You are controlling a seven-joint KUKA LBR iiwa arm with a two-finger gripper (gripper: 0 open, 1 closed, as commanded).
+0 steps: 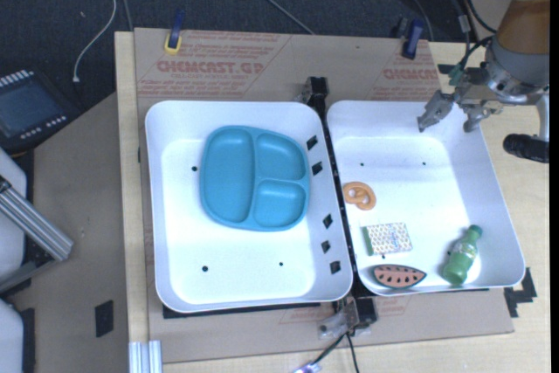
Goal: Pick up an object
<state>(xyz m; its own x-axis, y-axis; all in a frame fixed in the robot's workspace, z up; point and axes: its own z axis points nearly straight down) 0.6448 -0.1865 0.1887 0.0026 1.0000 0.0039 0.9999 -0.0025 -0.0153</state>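
My gripper (452, 118) hangs over the far right corner of the right bin (410, 144), its two fingers spread open with nothing between them. In that bin lie a pretzel (359, 195) near the left wall, a small patterned packet (387, 237) below it, a watermelon slice (398, 277) at the near edge, and a green bottle (460, 256) at the near right. All of these sit well in front of the gripper, toward the near side.
A blue divided plate (254, 177) lies in the left bin (175, 223). Black clips line the wall between the bins. Blue clamps (411, 37) hold the cardboard at the back. Cables run over the floor at the top.
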